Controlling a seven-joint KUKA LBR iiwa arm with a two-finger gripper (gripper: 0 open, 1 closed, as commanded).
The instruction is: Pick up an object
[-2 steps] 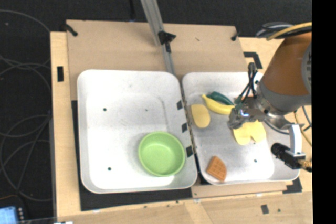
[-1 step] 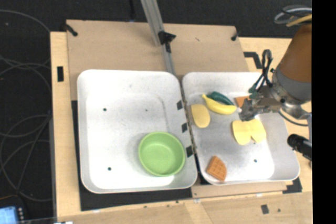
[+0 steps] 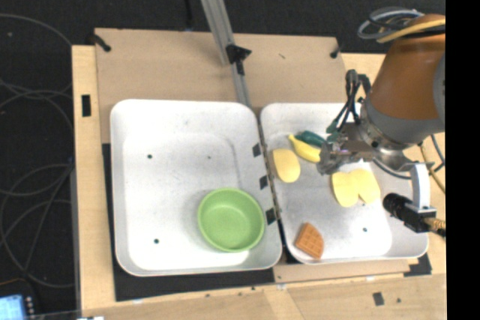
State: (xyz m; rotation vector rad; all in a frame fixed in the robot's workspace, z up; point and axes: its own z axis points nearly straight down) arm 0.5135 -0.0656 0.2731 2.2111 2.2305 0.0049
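Note:
In the right bin lie a pale yellow oval piece, a yellow banana-like piece with a teal object beside it, a larger pale yellow piece and an orange waffle-like piece near the front edge. My gripper hangs low over the bin between the banana-like piece and the larger yellow piece. The wrist hides its fingers.
A green bowl sits at the front right of the left bin. A grey metal pole slants down from the top to the divider between the bins. The arm's orange band looms over the right bin's far right.

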